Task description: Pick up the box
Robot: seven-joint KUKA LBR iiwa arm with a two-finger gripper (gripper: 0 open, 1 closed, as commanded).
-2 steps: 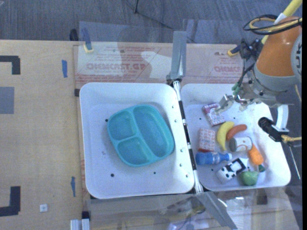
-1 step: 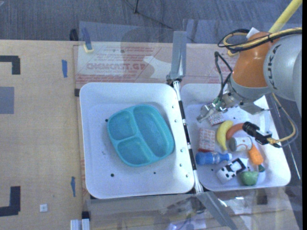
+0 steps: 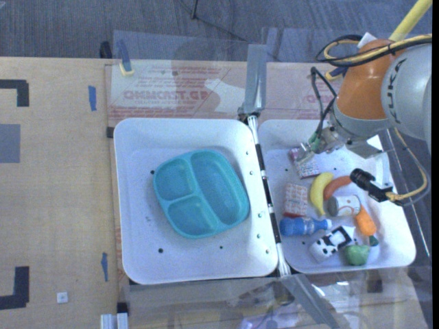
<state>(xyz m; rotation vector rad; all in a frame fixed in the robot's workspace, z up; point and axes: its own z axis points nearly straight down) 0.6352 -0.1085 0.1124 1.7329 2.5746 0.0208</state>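
The box [image 3: 296, 198], a small flat carton with a speckled pink and white face, is lying in the right bin [image 3: 405, 249], close to that bin's left wall and roughly midway along it. A banana [image 3: 318, 191] is curving just to its right, and a blue bottle [image 3: 302, 226] is lying on its side just nearer than the box. Beyond the box, a small packet with pink print [image 3: 306, 163] is resting near the far left part of the same bin. The claw [image 3: 322, 141] is hanging over that far part, just above the packet and apart from the box; whether it is released or clenched, I cannot tell. Further right, an orange and white toy [image 3: 345, 199], a carrot [image 3: 365, 222], a black and white block [image 3: 329, 243] and a green toy [image 3: 357, 254] are crowding the near right of the bin. In the left bin [image 3: 137, 149], a teal divided plate [image 3: 201, 192] with 3 compartments is sitting near the middle. Both bins are resting on the tabletop [image 3: 55, 184].
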